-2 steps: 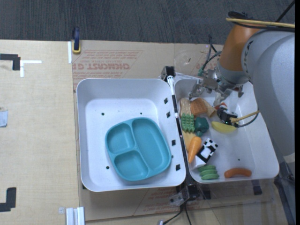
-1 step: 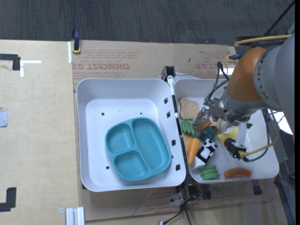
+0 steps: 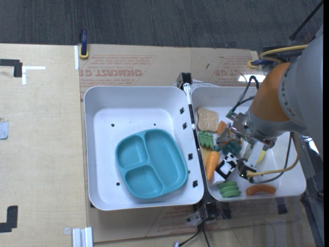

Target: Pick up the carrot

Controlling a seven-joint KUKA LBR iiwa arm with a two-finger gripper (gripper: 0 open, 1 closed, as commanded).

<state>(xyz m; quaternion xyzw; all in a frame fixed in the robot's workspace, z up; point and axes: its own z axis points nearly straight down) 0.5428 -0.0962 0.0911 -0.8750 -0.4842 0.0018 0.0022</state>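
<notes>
carrot [image 3: 211, 162] lies in right bin [image 3: 288, 181] by its left wall, among toast [image 3: 207, 119] and green pieces | gripper [image 3: 230, 149] low just right of carrot, placed to reach it | grip state: cannot tell | teal tray [image 3: 150, 162] sits apart in left bin [image 3: 103, 138]

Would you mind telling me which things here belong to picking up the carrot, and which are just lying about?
Belongs to the job:
- carrot, in the right bin
- gripper, just above the carrot

Just lying about:
- blue divided plate in the left bin
- slice of bread
- green pea pod
- orange-red sausage
</notes>
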